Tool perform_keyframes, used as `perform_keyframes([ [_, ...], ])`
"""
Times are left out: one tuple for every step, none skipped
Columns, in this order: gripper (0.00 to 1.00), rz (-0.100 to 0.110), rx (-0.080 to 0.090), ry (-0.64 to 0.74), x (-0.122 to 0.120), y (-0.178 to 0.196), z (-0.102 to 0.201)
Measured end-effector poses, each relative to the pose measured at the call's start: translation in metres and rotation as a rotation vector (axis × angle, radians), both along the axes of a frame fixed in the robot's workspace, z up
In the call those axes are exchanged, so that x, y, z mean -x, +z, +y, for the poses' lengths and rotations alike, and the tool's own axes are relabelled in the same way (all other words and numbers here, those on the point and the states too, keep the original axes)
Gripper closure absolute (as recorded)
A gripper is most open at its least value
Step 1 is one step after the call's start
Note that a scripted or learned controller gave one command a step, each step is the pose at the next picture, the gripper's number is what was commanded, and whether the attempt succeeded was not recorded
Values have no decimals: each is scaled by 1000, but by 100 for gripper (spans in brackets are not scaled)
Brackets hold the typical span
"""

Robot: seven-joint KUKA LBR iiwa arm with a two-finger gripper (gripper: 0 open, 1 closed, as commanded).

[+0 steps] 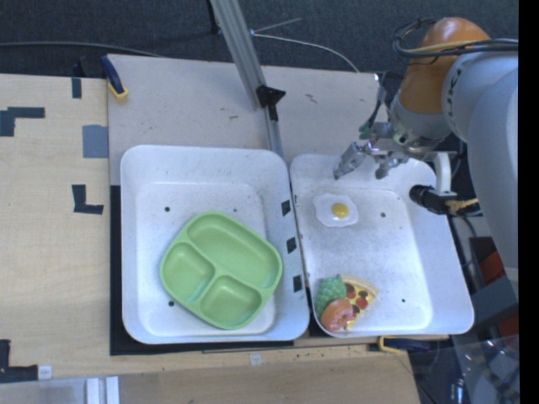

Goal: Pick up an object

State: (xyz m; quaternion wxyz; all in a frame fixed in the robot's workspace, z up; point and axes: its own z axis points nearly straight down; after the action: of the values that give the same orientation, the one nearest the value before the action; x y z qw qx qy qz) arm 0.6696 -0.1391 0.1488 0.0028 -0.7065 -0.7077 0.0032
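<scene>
In the right bin a toy fried egg lies near the back left. At the front left corner of that bin several toy foods are bunched together: a green leafy piece, a pizza slice and a red piece. My gripper hangs over the back edge of the right bin, above and slightly right of the egg. Its two fingers are spread apart with nothing between them.
The left bin holds a green divided plate. A metal pole slants from the top down to the gap between the bins. The arm fills the upper right. A blue and yellow tool lies on the bench at back left.
</scene>
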Motion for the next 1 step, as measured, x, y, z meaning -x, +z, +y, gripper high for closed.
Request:
perform_keyframes([
  [0, 0, 0, 0, 2, -54, 1],
])
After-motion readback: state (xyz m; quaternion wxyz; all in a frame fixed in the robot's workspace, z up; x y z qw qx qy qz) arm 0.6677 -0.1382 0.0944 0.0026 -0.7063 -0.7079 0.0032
